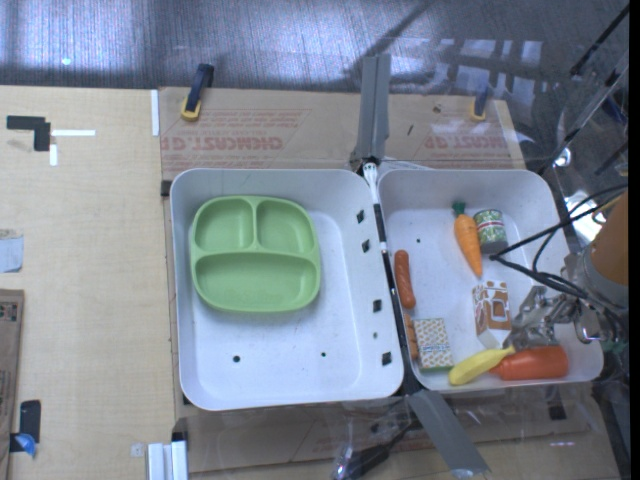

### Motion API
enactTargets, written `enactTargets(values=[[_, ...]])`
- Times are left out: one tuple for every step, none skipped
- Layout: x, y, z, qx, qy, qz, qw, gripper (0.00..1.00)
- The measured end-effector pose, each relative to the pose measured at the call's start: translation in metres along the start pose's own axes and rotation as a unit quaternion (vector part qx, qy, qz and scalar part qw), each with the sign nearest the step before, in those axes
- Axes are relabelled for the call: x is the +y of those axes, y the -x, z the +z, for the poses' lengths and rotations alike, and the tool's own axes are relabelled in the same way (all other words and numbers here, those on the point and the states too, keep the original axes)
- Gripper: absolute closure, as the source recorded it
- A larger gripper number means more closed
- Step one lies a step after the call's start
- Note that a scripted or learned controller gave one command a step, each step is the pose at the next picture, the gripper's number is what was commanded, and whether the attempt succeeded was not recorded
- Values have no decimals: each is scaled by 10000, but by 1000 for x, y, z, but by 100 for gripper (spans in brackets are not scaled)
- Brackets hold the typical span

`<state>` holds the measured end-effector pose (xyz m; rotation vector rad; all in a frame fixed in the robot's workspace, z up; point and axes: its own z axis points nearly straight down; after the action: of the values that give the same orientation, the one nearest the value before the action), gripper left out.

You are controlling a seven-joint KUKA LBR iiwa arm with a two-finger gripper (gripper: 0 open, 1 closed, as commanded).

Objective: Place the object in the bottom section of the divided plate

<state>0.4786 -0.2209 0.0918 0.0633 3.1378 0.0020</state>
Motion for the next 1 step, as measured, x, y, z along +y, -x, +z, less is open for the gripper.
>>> enactTargets(values=[[29,0,-117,-6,-6,723,9974,100]])
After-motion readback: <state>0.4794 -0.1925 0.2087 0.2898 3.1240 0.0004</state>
